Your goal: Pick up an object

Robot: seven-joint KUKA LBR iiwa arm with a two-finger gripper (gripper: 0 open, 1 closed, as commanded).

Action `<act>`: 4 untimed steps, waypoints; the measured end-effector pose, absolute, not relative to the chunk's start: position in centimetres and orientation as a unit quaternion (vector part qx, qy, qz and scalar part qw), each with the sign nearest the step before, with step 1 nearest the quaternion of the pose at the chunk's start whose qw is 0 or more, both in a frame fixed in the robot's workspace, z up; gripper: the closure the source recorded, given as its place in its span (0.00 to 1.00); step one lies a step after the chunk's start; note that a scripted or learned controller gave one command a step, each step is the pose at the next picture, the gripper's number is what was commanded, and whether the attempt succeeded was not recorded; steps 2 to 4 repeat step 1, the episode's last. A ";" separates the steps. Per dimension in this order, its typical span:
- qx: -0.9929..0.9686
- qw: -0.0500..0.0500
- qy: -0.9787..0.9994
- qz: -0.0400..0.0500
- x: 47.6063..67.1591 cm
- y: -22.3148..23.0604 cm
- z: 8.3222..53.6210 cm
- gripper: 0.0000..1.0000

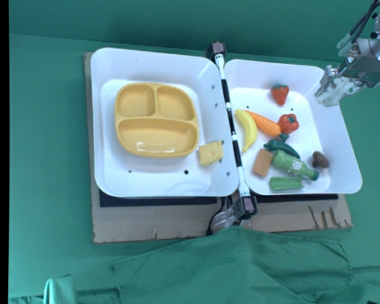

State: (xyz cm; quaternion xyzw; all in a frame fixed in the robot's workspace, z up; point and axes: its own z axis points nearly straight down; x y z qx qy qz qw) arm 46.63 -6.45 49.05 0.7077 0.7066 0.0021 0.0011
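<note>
While the left bin (107, 170) is lying on the counter (44, 138) with a yellow divided plate (156, 119) sitting in it, a yellow cheese wedge (210, 152) is resting just beside the plate's near right corner, close to the bin's right wall. A black-and-white rod (230, 122) is running from far to near between the two bins.

The right bin (342, 170) is holding the toy foods. A banana (246, 129) is lying at its left side, and a carrot (265, 124) is touching it on the right. A strawberry (279, 94) is sitting apart toward the far side, and a red pepper (288, 123) is sitting just beside the carrot's right end. Nearer the front, an orange block (263, 163) is lying against a dark green leafy piece (280, 146) and a green bottle (294, 166); a light green piece (285, 183) is lying just beside the bottle on its near side. A small brown item (320, 159) is sitting alone near the right wall.

The tool (330, 94) is hanging over the far right edge of the right bin, with nothing between its fingers; whether they are spread or closed cannot be told. The strawberry is the closest food, lying to the tool's left, and the rest are lying well apart from it, nearer and leftward.
</note>
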 end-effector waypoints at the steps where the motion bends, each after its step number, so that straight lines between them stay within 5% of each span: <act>1: 0.706 0.004 0.708 0.004 48.4 -1.9 55.8 1.00; 4: 0.706 0.004 0.708 0.004 48.4 -1.9 55.8 1.00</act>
